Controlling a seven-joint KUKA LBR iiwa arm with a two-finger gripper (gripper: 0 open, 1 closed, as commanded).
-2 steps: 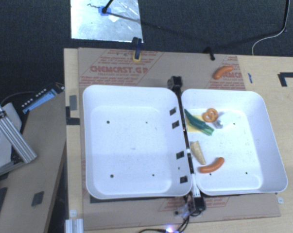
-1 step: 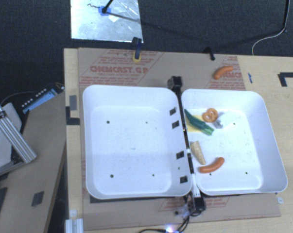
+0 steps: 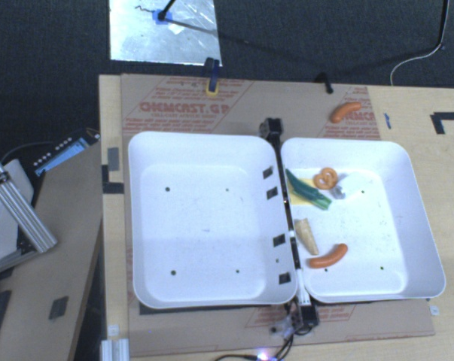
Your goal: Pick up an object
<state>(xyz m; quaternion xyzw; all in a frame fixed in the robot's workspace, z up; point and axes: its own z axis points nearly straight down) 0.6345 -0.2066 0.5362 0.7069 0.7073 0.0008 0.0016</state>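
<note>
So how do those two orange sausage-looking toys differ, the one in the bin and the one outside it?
The orange sausage in the right white bin lies near the bin's front, beside a pale cone-shaped piece. The orange sausage on the cardboard lies outside, behind that bin. Both are small, slightly curved and tilted alike.

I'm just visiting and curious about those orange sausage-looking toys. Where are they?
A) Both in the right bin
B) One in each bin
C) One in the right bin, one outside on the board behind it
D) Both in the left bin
C: one sausage lies near the front of the right bin, and the other sausage rests on the board beyond the bin's far rim.
</note>
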